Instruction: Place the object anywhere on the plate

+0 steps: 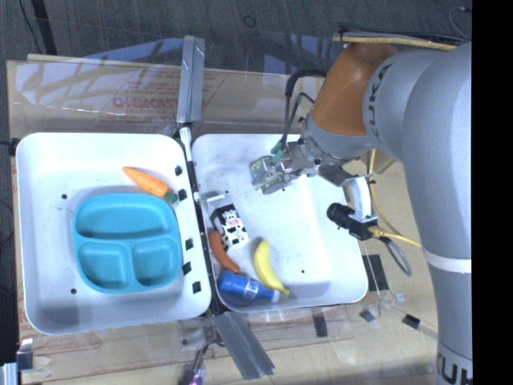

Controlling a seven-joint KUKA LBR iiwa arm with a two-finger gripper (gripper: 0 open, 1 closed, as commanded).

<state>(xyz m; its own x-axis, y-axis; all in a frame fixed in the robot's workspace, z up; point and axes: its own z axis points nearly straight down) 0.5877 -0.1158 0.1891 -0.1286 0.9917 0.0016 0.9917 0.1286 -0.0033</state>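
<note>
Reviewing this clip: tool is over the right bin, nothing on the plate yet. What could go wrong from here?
1. The banana, blue bottle and black-and-white box crowd the right bin's near-left corner, so a grasp may slip or drag a neighbour.
2. A carrot lies against the blue plate's far rim, so a delivery there may bump it.

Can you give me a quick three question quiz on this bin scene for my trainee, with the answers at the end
1. True or false: the carrot lies on the blue plate.
2. Which item lies nearest the blue bottle in the right bin? A) carrot B) banana C) blue plate
3. Fill in: the gripper hangs above the ____ bin.

Key
1. False. It lies on the floor of the left bin, just beyond the plate's far edge.
2. B. The banana's end reaches the bottle.
3. Right, over its far part, away from the items along its near left side.
</note>
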